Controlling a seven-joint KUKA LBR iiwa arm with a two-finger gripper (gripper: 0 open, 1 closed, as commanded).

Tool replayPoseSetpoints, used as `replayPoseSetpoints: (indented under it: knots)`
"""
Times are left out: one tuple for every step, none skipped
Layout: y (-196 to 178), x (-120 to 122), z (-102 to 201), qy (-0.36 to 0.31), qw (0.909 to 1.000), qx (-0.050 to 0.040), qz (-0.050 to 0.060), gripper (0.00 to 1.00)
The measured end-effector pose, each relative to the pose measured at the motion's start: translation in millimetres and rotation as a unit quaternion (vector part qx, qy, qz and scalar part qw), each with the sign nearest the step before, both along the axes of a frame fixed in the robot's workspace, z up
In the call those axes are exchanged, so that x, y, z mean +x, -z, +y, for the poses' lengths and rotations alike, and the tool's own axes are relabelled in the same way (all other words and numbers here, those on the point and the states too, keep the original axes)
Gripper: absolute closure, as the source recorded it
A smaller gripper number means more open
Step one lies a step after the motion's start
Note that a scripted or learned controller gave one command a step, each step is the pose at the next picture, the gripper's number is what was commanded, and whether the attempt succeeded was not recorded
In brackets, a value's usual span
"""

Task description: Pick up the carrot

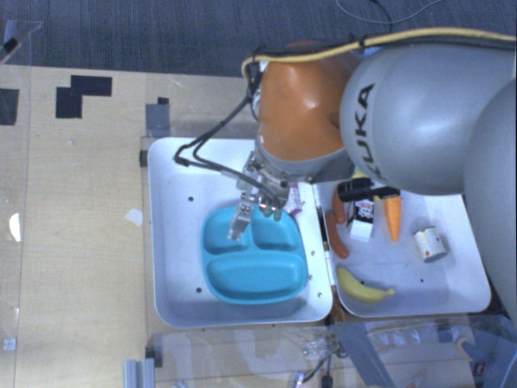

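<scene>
The gripper (257, 211) hangs over the left bin (174, 241), just above the back compartments of the blue divided tray (254, 265), and from where I stand its fingers look parted with nothing between them. The carrot (393, 217) lies in the right bin (452, 297), pointing roughly toward the front, well apart from the gripper and across the wall between the two bins. That is the first worry: the arm is over the wrong bin, and a descent here meets only the tray. The carrot also has close company. A small black and white box (360, 208) sits just beside it on one side, a reddish sausage-like piece (338, 229) lies beyond that, and a small white can (430, 244) rests near it on the other. I judge that wide fingers could catch the box, or nudge the carrot askew so it rolls. A banana (363, 285) lies nearer the front, clear of trouble.
</scene>
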State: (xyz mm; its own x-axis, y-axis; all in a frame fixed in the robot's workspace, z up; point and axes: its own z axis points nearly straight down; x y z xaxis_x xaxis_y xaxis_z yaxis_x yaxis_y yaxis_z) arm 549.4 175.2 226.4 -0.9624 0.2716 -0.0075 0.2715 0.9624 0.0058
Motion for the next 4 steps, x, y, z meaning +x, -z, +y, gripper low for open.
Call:
replayPoseSetpoints:
  knots:
    - [0, 0, 0, 0.000, 1.0000, 0.0000, 0.000, 0.00]
    - [133, -25, 23, 0.037, 0.9993, 0.0019, -0.004, 0.00]
    - [130, -48, -32, 0.051, 0.9986, 0.0087, -0.014, 0.00]
    - [116, -46, -27, 0.049, 0.9986, 0.0131, -0.017, 1.00]
